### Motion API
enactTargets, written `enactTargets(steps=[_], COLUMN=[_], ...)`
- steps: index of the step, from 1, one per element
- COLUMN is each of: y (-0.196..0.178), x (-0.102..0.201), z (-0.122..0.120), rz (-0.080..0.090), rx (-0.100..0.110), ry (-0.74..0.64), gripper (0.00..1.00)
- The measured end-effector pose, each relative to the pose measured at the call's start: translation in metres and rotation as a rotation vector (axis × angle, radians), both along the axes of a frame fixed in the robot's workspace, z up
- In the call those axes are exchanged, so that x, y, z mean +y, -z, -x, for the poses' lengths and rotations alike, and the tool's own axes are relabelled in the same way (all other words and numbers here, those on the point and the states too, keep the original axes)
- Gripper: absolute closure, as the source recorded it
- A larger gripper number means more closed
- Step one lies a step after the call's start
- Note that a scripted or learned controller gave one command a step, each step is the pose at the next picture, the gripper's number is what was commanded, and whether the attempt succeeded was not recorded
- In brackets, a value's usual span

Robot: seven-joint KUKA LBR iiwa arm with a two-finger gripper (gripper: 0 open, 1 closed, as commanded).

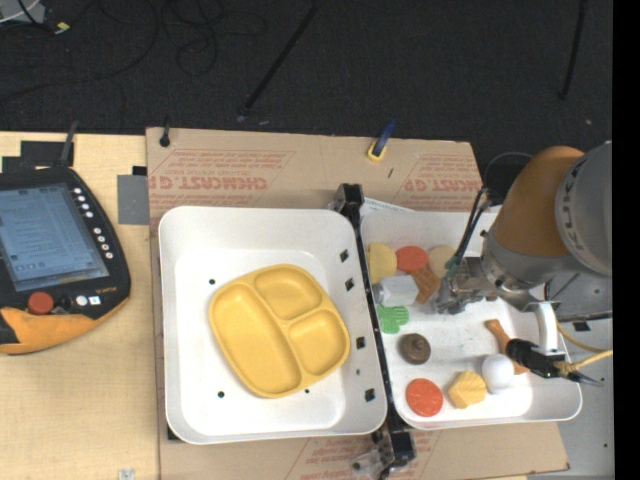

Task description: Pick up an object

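The gripper point(452, 296) is down low in the right bin point(560, 408), beside a brown toy point(427, 283) and a green toy point(391, 318). I cannot tell if it has grabbed anything. I think the picking up is not done yet. The yellow tray point(277, 327) sits in the left bin point(190, 268).

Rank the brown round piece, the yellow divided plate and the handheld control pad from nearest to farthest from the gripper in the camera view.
From the gripper:
1. Brown round piece, right bin, just below-left.
2. Yellow divided plate, left bin.
3. Handheld control pad, on the bench at far left.
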State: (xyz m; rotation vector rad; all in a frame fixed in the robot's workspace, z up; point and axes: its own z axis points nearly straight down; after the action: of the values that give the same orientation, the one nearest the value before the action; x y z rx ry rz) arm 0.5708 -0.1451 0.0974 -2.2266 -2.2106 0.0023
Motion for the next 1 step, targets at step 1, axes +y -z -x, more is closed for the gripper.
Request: enactTargets(steps=[1], y=[-0.0472], x=[-0.0074], z=[0.0062], rz=[0.002], rx=[-0.005], ry=[-0.001], gripper=[1.00])
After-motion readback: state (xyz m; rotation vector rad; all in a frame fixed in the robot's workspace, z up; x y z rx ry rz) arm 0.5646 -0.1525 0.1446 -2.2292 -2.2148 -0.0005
